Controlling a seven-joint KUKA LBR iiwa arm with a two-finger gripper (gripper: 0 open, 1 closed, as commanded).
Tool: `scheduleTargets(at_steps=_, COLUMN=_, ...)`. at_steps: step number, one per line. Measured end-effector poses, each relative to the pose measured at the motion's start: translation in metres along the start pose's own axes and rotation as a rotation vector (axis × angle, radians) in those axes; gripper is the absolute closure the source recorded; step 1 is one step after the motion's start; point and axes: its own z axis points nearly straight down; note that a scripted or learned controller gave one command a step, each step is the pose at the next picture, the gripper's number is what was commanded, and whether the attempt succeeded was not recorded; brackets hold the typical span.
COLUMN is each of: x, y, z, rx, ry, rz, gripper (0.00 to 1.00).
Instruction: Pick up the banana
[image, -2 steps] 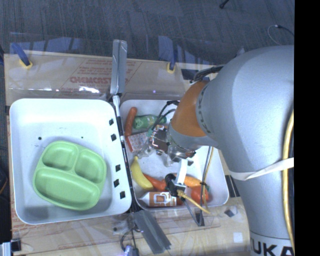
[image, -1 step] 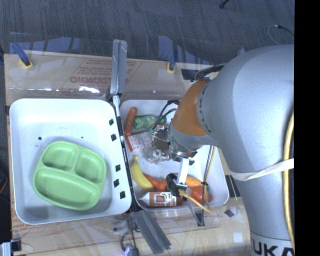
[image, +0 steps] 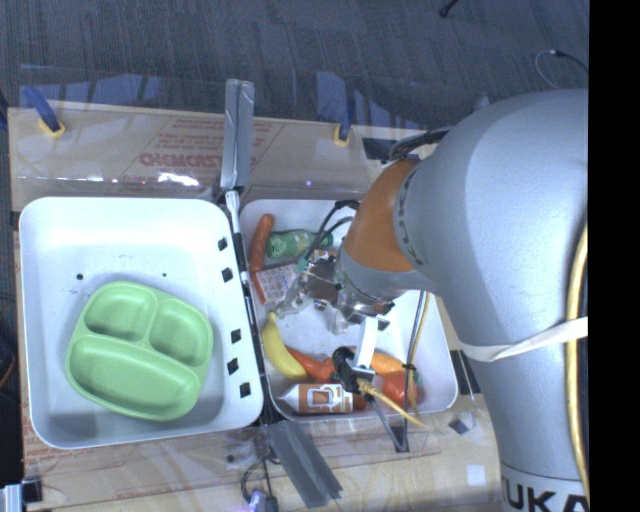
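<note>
Yellow and curved, the banana (image: 279, 348) lies along the left wall of the right bin (image: 440, 385), at about eight o'clock in it. An orange carrot (image: 318, 364) touches its lower end, and a brown bottle (image: 322, 399) lies at six o'clock. A red sausage (image: 259, 243) and green packet (image: 290, 243) sit near eleven o'clock. The gripper (image: 325, 295) hovers at the bin's centre, whether clenched or released I cannot tell. A green divided plate (image: 139, 348) rests in the left bin (image: 60, 225).
</note>
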Motion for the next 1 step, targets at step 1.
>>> scheduleTargets(at_steps=1, x=0.0001, y=-0.0012, z=-0.0049, rx=0.009, ry=-0.002, rz=-0.005, gripper=1.0)
